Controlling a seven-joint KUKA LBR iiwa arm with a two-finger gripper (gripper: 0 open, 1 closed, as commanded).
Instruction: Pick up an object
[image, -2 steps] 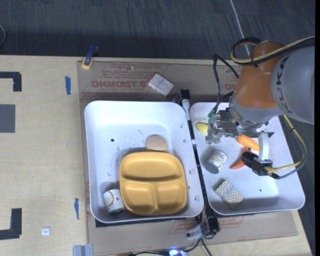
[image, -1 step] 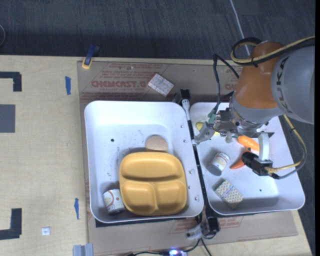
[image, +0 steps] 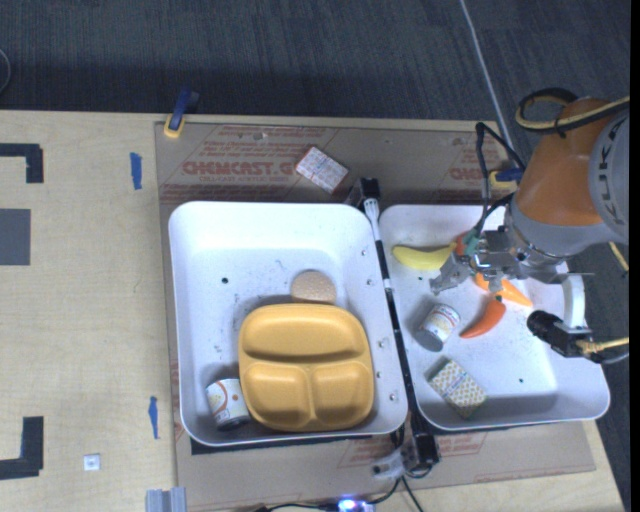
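An orange carrot (image: 484, 318) lies in the right bin (image: 560, 400), just below the gripper (image: 478, 262); a yellow banana (image: 420, 258) lies just to its left, a small can (image: 438, 323) lower left, and a patterned packet (image: 457, 384) farther below. The arm (image: 570, 190) reaches in from the right, wrist bent down over the bin. Whether the gripper is open or has hold of anything cannot be told. The left bin (image: 190, 260) holds a yellow tray (image: 305, 365).

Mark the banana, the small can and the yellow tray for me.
banana (image: 418, 258): camera view, middle of its yellow body, right bin.
small can (image: 438, 324): camera view, its side wall, right bin.
yellow tray (image: 304, 364): camera view, central divider, left bin.
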